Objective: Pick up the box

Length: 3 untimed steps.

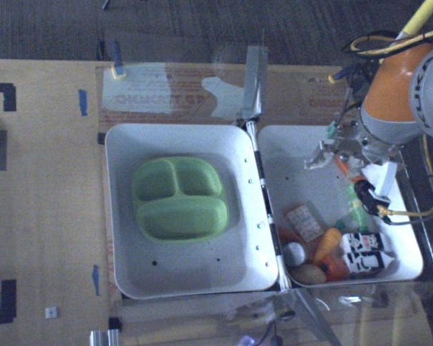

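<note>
While the arm [400,85] reaches in from the right, its end effector [332,153] hangs over the upper part of the right bin [289,150], well apart from the heap below. I cannot tell how it is set; the metal parts there blur together against the white floor, and nothing is visibly gripped.

The box [362,252], black and white like a small carton, lies tipped in the bin's near right corner, pressed against the wall. It seems to have slid there with the rest, since everything crowds that low end: an orange carrot-like piece [327,244] just beside it, a flat pinkish packet [304,222], a grey ball [294,251] and a brownish egg-shaped thing [309,273]. A greenish object [356,207] sits between the box and the wrist, partly masked by a cable, and I cannot name it.

The left bin [123,215] carries a green divided tray [180,197], set near its middle and out of the way.

My guess is the corner crowding will make a clean grasp awkward.
</note>
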Motion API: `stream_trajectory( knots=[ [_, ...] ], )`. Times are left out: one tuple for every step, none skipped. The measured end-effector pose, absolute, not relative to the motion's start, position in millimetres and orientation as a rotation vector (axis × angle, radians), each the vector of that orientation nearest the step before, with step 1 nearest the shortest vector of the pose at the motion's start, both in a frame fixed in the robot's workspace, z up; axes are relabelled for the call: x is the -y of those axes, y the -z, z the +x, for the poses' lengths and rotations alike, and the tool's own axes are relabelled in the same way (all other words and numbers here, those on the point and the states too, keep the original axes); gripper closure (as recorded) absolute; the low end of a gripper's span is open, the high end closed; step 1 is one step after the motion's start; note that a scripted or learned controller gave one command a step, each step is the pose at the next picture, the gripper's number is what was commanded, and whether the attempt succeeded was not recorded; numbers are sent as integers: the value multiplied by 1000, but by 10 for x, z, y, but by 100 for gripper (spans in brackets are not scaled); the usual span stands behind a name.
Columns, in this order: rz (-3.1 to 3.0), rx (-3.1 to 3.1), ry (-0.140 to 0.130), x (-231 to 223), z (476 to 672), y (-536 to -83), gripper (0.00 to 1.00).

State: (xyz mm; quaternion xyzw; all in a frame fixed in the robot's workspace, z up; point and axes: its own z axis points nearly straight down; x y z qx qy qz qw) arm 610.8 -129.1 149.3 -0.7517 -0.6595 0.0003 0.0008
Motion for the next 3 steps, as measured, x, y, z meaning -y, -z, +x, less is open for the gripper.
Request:
stream_trajectory(
  knots=[
    [-2155,2285,0,1412,5987,-940,0],
    [-2047,2386,3,1273,6672,-860,0],
    [-2152,2294,2,899,6676,-2679,0]
  ],
)
